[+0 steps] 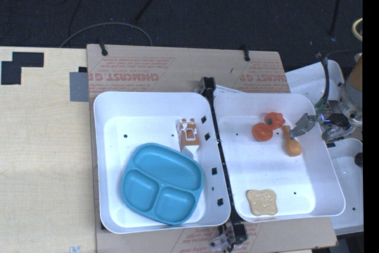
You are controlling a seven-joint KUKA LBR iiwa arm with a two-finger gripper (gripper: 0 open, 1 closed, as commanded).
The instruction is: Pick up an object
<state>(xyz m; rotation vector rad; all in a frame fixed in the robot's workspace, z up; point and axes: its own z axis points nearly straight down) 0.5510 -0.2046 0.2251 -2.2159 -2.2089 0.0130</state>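
In the right bin [323, 201] lie a red round toy [262, 132], a second red piece with a dark stem [274, 119] touching it, an orange-brown pear-shaped toy [291, 144] and a tan toast slice [262, 202]. My gripper [317, 131] hangs over the bin's right rim, just right of the pear-shaped toy. Its fingers stand apart and open, with nothing between them. One grey finger [302, 124] points toward the pear-shaped toy, close to its upper end.
The left bin [106, 127] holds a blue divided plate [161, 183] and a small orange-and-white toy [189, 132] near the divider. A black clip rail [218, 157] runs between the bins. White sheeting [349, 175] and cables lie right of the right bin.
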